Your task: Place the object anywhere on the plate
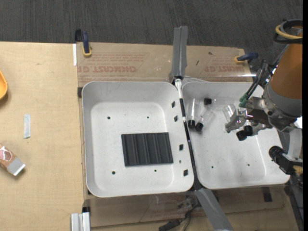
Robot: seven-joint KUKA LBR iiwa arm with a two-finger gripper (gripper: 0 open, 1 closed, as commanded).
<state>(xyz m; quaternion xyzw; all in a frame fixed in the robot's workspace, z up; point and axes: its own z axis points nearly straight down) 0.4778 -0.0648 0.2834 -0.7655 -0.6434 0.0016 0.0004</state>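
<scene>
A dark grey ribbed plate [147,148] lies flat in the middle of the left bin [96,129]. A clear plastic object [196,112] with small black ends rests in the right bin [231,170], close to its left wall. My gripper [237,121] hangs over the middle of the right bin, to the right of the clear object and apart from it. The grey arm with its orange band [288,71] reaches in from the right edge.
A grey bar [180,52] runs between the two bins at the back. Blue clamps [85,41] [246,58] hold the cardboard behind the bins. On the wooden bench to the left lie a small grey strip [27,126] and a wrapped item [10,160].
</scene>
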